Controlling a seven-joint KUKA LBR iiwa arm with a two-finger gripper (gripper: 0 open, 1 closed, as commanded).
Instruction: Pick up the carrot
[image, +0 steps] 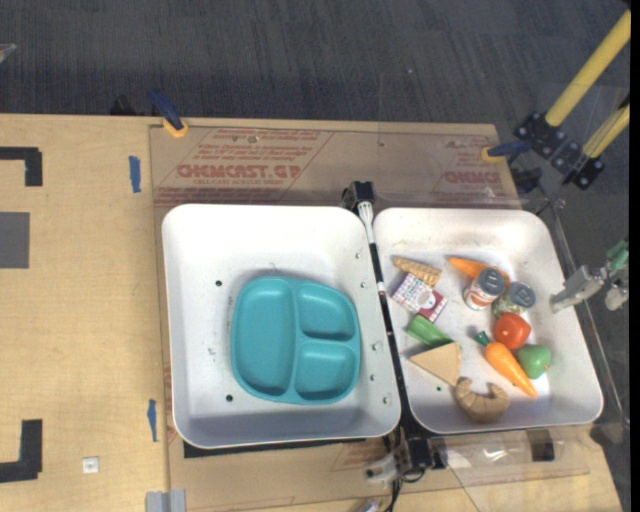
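Carrot (509, 367) in right bin (575, 345), hand (583, 288) beside

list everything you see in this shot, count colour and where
bins: 2, white, side by side on the bench
divided plate: 1, teal, middle of left bin
carrots: 2, orange, right bin; one near the front right, a smaller one near the back
tomato: 1, red, right bin, just behind the front carrot
croissant: 1, brown, front of right bin
wedge: 1, tan, right bin, left of the front carrot
small carton: 1, white and pink, left part of right bin
cans: 2, right bin, near the back carrot
gripper: 1, grey, at right bin's right rim
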